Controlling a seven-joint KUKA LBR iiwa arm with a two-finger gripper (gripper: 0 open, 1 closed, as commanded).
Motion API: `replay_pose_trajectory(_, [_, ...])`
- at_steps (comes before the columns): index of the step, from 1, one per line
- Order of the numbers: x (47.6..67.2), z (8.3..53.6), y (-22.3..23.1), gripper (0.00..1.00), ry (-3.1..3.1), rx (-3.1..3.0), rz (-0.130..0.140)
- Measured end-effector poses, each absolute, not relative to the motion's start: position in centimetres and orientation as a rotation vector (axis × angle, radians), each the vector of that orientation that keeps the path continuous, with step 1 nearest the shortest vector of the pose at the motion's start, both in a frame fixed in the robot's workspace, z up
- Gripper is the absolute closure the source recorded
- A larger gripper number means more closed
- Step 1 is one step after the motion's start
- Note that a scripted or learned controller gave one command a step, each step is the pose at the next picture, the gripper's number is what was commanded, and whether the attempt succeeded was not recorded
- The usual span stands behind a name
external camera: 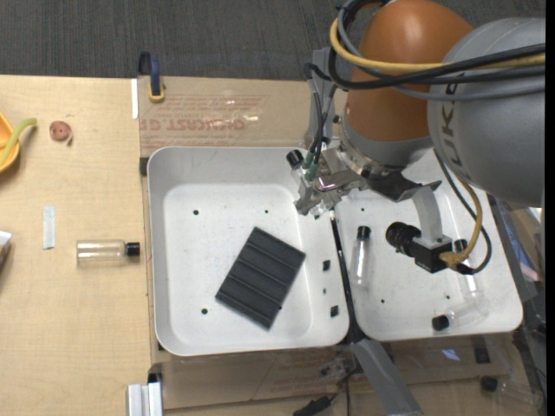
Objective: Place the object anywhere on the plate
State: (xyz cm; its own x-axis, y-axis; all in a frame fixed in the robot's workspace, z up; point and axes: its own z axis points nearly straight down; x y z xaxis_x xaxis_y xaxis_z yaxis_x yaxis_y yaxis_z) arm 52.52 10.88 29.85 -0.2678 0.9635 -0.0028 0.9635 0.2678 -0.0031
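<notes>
The gripper point(310, 199) hangs over the upper middle of the frame, right above the ridge where the two white bins meet. Whether it is open or closed cannot be told from this angle, and nothing can be seen held in it. The arm point(486, 102) fills the upper right, its orange band point(403, 68) directly above the gripper.

In the left bin point(186, 250) a ribbed black plate point(260, 277) lies flat, turned at a slant, in the lower middle of the bin floor. It sits below and to the left of the gripper, apart from it.

The right bin point(395, 306) holds a capped clear tube point(358, 251) — it lies just right of the dividing ridge, black cap toward the top of the frame, below and a little right of the gripper. A clear bottle point(460, 308) with a black cap lies in that bin's lower right corner, well apart from the tube. Both are in the other bin from the plate.

On the wooden worktop point(78, 328), left of the bins, another small bottle point(106, 250) lies on its side with its black cap pointing toward the left bin. Above it, near the left edge — a pale strip point(48, 228), a small reddish disc point(59, 130) and part of a yellow-orange thing point(9, 144).
</notes>
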Motion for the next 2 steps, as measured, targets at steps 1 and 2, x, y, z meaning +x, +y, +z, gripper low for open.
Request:
replay_pose_trajectory(1, [47.76,22.74,20.70,1.00,2.671,1.655,-0.006])
replay_pose_trajectory(2, [47.76,22.74,20.70,0.00,2.671,1.656,-0.007])
